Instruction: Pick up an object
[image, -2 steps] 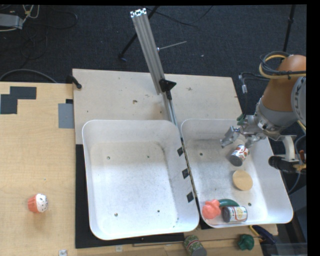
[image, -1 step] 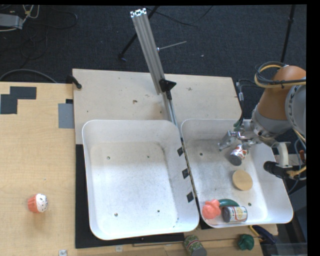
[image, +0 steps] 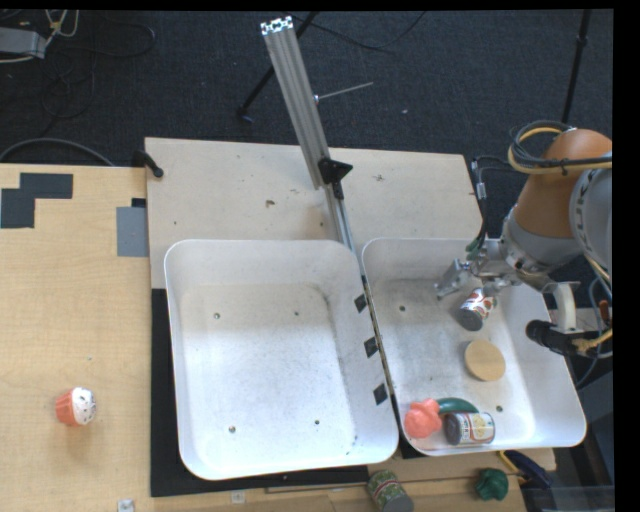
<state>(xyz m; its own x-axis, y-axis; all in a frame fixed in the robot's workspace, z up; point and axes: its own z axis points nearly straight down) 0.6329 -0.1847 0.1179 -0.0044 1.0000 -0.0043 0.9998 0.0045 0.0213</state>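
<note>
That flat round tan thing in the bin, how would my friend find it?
Look in the right-hand white bin. Near its middle lies a tan disc, just below the robot's tool. It is flat, pale and plain, unlike the orange toy and dark jar at the front edge.

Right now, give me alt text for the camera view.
The grey arm's gripper hangs low over the right white bin, at a small red-and-white can. Nearer the camera lie a tan wooden disc, an orange-pink toy and a dark jar.

can (image: 386, 490) cropped below, tool's (image: 473, 302) grip unclear
</note>
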